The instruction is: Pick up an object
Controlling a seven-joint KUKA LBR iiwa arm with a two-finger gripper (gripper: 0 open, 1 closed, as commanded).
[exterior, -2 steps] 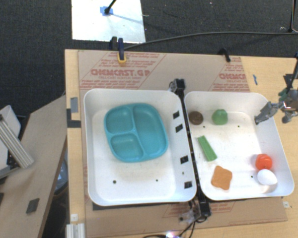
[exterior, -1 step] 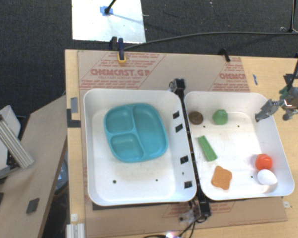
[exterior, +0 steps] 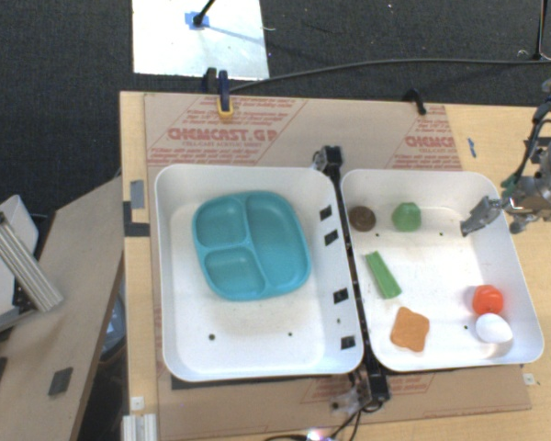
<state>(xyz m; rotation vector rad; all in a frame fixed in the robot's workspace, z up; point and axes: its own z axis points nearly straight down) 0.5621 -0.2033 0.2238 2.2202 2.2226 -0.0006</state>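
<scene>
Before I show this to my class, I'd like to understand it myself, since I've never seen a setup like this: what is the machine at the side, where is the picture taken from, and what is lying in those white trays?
The picture comes from one fixed camera above a bench, looking down at a slant. At the right edge you see the end of a robot arm; its gripper, a two-finger claw, hangs over the upper right corner of the right bin. I see nothing between its fingers, and I cannot tell whether they are open or shut.

Two shallow white bins sit side by side. The left bin holds a teal divided plate. The right bin holds small items, all lying apart: a brown ball, a green ball, a green stick, an orange chunk, a red-orange ball and a white egg-like piece touching just below it.

The job is simply to pick one up.
</scene>
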